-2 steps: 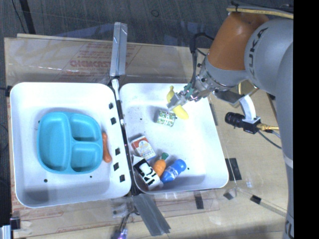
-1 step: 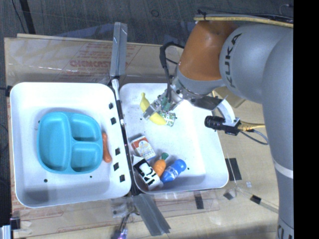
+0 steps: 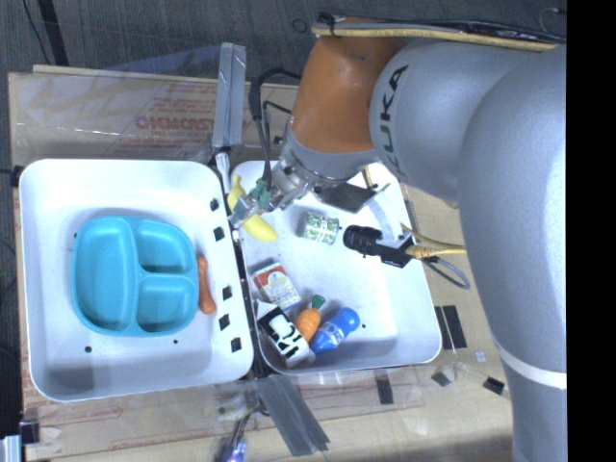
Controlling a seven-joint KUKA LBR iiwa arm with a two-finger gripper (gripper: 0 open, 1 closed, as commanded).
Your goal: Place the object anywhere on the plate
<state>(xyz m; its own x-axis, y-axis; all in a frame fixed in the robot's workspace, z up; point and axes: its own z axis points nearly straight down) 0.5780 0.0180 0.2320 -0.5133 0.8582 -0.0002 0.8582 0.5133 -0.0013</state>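
The yellow banana-like object (image 3: 256, 225) lies in the right bin (image 3: 423, 346) at its 10 o'clock corner, close against the wall shared with the left bin (image 3: 115, 179). It is probably the object meant. The gripper (image 3: 262, 198) hangs just at its 12 o'clock side, touching or nearly so — whether it is open or closed, or has hold of anything, I cannot tell.

This looks like the pick step, with the carry not yet begun. Next comes a sure grasp, a lift clear of the shared wall, then a move toward 9 o'clock to the blue plate (image 3: 89, 277) in the middle of the left bin.

Room is tight at the corner. An orange carrot-like piece (image 3: 205, 282) lies against the plate's 3 o'clock rim; the plate's compartments look bare — plenty of landing room.
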